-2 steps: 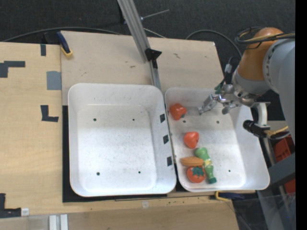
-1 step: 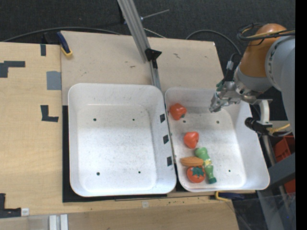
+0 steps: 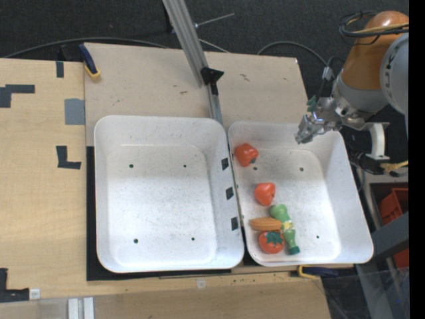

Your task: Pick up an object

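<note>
The right bin [image 3: 332, 178] holds several small toy foods. A red-orange piece [image 3: 246, 154] lies near its far left corner. Another red piece [image 3: 264, 193] rests in the middle left. Near the front sit a green piece [image 3: 279, 212], an orange carrot-like piece [image 3: 265, 224], a red tomato-like piece [image 3: 270, 242] and a green-and-yellow piece [image 3: 291, 239]. My gripper [image 3: 305, 133] hangs over the bin's far right part, apart from all the toys, with nothing seen between its fingers.
The left bin [image 3: 159, 191] lies beside the right one. A slanted metal pole [image 3: 188, 35] rises behind the bins. The arm's orange band [image 3: 372, 52] is at the upper right. A blue-and-yellow tool [image 3: 89, 62] lies on the bench at the far left.
</note>
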